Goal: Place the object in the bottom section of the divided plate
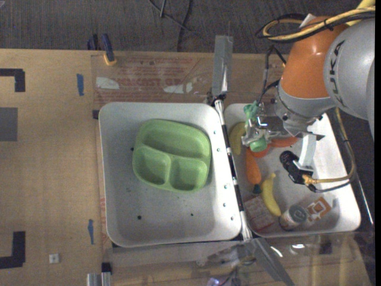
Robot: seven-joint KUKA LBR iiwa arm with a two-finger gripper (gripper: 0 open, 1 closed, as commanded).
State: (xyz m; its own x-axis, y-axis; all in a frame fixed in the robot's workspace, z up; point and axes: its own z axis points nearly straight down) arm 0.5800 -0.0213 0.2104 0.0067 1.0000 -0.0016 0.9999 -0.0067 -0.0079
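Under the gripper [257, 137], an orange carrot [253, 169]; green divided plate [172, 155] leftward.

The green divided plate [172, 155] sits in the left bin [119, 219]; the gripper [257, 137] hangs over the right bin [348, 213], above a carrot [253, 168]; a banana [271, 194] lies nearby.
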